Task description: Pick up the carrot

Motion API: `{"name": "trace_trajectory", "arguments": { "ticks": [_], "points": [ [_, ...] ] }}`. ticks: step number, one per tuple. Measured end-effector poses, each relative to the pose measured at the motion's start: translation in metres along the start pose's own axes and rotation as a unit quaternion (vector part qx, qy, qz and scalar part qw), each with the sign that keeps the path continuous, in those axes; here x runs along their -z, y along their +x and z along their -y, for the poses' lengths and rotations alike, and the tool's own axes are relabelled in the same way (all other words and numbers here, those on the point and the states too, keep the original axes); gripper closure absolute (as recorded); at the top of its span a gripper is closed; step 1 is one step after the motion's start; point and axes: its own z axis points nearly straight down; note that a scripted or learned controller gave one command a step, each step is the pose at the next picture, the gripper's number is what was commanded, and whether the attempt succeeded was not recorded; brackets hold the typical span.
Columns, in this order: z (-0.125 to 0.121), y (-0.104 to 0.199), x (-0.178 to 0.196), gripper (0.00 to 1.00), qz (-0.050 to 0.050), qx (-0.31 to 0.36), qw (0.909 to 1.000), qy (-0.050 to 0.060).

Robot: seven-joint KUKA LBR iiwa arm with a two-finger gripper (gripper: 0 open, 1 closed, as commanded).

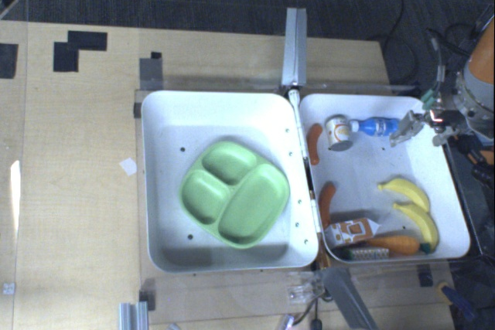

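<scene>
Tool [411, 127]: at the upper right corner of the right bin [456, 189], fingers pointing left over the bin floor near a blue bottle [377, 125]; whether its fingers are wide or narrow cannot be told; nothing seen between them.
Carrot [394, 245]: orange, lying flat along the near wall of the right bin, well apart from the tool, just beside a small printed carton [352, 230] and the lower banana [420, 222].
Other contents, right bin: second banana [405, 191]; tin can [338, 132] touching the blue bottle; two reddish sausages [314, 144] along the left wall.
Left bin [166, 166]: green divided plate [235, 192], three compartments.
Counter [69, 189]: light wood, both bins side by side on it.
</scene>
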Motion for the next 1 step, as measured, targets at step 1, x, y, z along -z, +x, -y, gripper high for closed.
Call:
{"name": "trace_trajectory", "arguments": {
  "ticks": [1],
  "points": [
    [0.0213,0.0355,-0.0888,0.00,0.000,0.061,0.9981,0.000]
  ]
}}
